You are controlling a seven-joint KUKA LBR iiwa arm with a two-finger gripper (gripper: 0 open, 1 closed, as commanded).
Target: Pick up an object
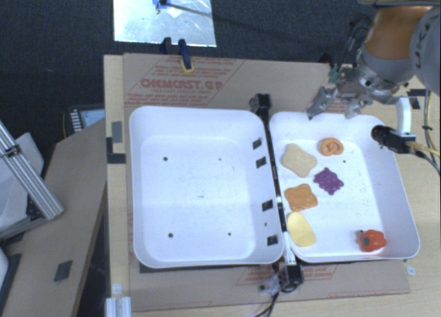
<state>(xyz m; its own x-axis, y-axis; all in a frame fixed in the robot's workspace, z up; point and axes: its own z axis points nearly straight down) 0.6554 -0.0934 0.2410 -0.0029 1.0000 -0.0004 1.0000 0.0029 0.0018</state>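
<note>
**Right bin loaded, pincer above its rear rim**

The right bin (pixel 396 191) holds six objects. A tan piece (pixel 298 160) lies near the bin's centre-left. At 2 o'clock from it, close by, sits an orange ring (pixel 331 147). At 4 o'clock from the tan piece lies a purple cluster (pixel 329 181). At 6 o'clock from the tan piece lies an orange piece (pixel 301 197), and just below that, nearly touching it, a yellow piece (pixel 300 229) against the bin's left wall. A red-orange object (pixel 372 240) rests apart from the others in the bin's 5 o'clock corner. All six lie flat on the bin floor; none is lifted.

The pincer (pixel 337 107) hangs over the rear rim of the right bin, at 12 o'clock from the orange ring and clear of it. Its two fingers are spread wide, one tip toward 9 o'clock and one toward 3 o'clock, with nothing between them. The arm (pixel 396 26) rises from it toward 2 o'clock, its orange band at the top right.

The left bin (pixel 138 171) sits directly at 9 o'clock from the right bin, the two walls touching along a row of black clips (pixel 262 162). Both bins rest on a cardboard sheet (pixel 200 81) on the table (pixel 83 164). A shiny square panel (pixel 164 5) lies at 12 o'clock from the left bin, beyond the cardboard.
</note>
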